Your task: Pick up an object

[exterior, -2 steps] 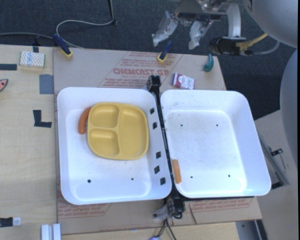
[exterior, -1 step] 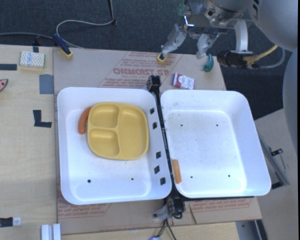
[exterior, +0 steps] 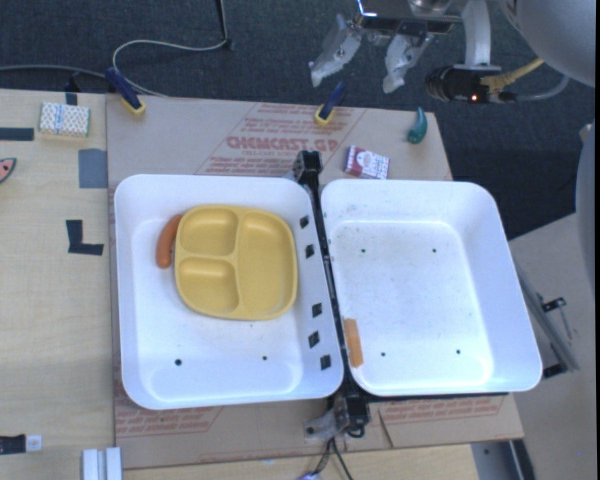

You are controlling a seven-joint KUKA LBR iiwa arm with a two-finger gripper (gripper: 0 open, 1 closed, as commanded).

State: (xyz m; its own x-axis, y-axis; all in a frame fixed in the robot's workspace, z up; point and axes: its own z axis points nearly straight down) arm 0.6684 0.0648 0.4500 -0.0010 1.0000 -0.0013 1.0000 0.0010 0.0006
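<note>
Yellow plastic divided plate point(exterior: 236, 261), three compartments, lies flat in the left white bin point(exterior: 145, 368), toward that bin's far half. Orange carrot-like piece point(exterior: 165, 242), elongated, lies just beside the plate's left rim, touching or nearly touching it. Second orange piece point(exterior: 353, 341), shorter, rests in the right white bin point(exterior: 500, 268) against its left wall, near the black clips that join the two bins. Both bins sit on a cardboard sheet point(exterior: 270, 140) printed with red lettering. Small red and white packet point(exterior: 365, 162) lies on the cardboard just beyond the right bin's far left corner; a teal object point(exterior: 417, 125) lies near the cardboard's far right corner. Two-finger gripper point(exterior: 365, 63) hangs above the dark floor beyond the bench, well apart from both bins, fingers point(exterior: 330, 58) spread with nothing between them.
</note>
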